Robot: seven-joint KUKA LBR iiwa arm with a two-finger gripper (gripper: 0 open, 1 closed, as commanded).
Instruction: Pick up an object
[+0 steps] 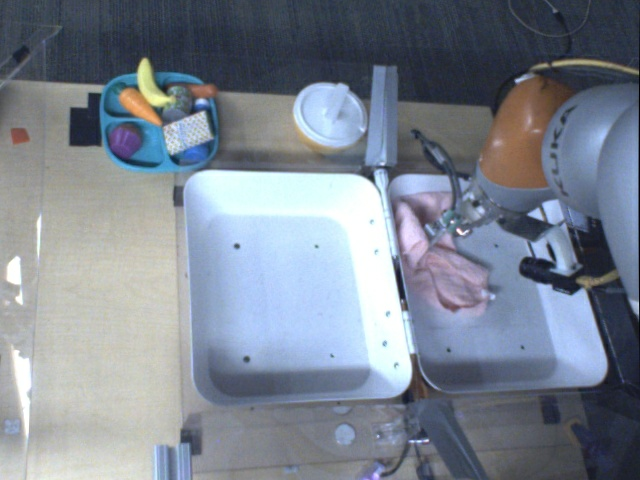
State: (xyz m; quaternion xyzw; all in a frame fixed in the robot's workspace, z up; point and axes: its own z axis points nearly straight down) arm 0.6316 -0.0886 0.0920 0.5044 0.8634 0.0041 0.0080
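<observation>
A crumpled pink cloth (pixel 445 268) lies in the right bin (pixel 560 358), against its left wall. My gripper (pixel 447 224) reaches in from the right and is low over the cloth's upper middle, touching or nearly touching the fabric. The grey arm with its orange band (pixel 520 148) stands over the bin's back right part. The cloth rests on the bin floor and looks bunched up where the gripper meets it.
The left bin (pixel 290 278) sits beside the right one, with a raised rim between them. Behind the bins stand a blue tray of toy food (pixel 160 118) at the back left, a lidded white cup (pixel 330 116) and an upright metal bar (pixel 381 118).
</observation>
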